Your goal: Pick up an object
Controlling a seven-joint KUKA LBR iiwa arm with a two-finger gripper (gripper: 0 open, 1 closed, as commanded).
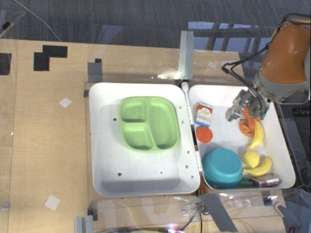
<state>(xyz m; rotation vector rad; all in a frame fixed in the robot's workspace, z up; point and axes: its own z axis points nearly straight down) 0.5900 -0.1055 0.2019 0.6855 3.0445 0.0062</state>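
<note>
Seemingly the pick is only starting: the gripper (246, 109) hangs low in the right bin (221, 98), just over an orange piece (247, 125) beside a banana (257, 135). Whether its jaws are spread or closed, I cannot tell. Nothing looks lifted yet.

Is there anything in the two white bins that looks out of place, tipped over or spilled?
Nothing stands out. The green divided plate lies flat in the left white bin; the small carton, blue bowl and yellow bananas sit unspilled in the right white bin.
</note>
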